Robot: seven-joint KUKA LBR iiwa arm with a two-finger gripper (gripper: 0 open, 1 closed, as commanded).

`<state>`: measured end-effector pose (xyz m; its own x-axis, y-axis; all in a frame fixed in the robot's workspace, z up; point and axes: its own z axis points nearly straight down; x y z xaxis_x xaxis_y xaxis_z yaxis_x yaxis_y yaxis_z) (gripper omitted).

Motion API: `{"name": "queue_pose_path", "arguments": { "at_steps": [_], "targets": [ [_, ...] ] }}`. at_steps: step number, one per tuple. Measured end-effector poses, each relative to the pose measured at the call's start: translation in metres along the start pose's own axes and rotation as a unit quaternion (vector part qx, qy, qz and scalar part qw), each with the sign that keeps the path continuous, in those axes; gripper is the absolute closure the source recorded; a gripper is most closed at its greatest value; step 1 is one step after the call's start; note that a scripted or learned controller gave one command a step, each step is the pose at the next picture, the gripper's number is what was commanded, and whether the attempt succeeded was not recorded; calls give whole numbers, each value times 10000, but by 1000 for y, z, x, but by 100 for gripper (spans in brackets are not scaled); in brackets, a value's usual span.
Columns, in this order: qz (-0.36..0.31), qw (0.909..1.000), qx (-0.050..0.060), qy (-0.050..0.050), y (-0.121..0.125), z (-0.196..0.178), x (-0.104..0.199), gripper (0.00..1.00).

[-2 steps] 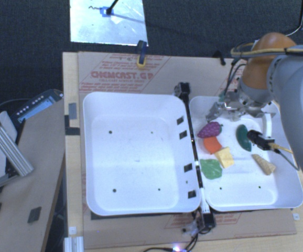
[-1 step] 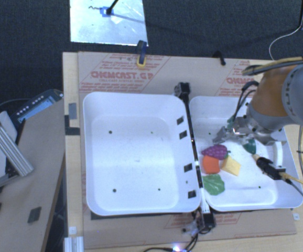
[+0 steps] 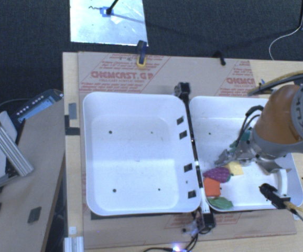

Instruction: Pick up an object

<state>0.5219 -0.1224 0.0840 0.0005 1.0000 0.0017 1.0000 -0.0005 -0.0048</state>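
Observation:
In the right bin [image 3: 214,114], a purple object [image 3: 218,174] lies near the front left corner. An orange block [image 3: 212,187] sits just in front of it, and a green object [image 3: 221,202] rests by the front wall. A small yellow piece [image 3: 236,168] lies to the right of the purple object. My gripper [image 3: 229,156] is low in this bin, just above the purple object and the yellow piece. I see nothing held in it.
The left bin [image 3: 96,140] stands beside the right one, with a black-clipped divider [image 3: 189,140] between them. The arm's orange band [image 3: 278,114] hangs over the right bin's right side. A yellow clamp [image 3: 141,61] sits at the bench's back edge.

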Motion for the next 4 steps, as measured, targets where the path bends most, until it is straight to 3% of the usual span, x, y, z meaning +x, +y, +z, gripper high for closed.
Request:
{"name": "queue_pose_path", "arguments": {
  "at_steps": [1,2,3,4],
  "targets": [
    [-18,10000,-93,-18,8,-15,-1,100],
    [-46,10000,-63,1,-19,-105,53,100],
    [-22,9999,-132,-28,-8,-266,32,100],
    [-53,9999,-136,-17,39,-410,74,100]
  ]
}}
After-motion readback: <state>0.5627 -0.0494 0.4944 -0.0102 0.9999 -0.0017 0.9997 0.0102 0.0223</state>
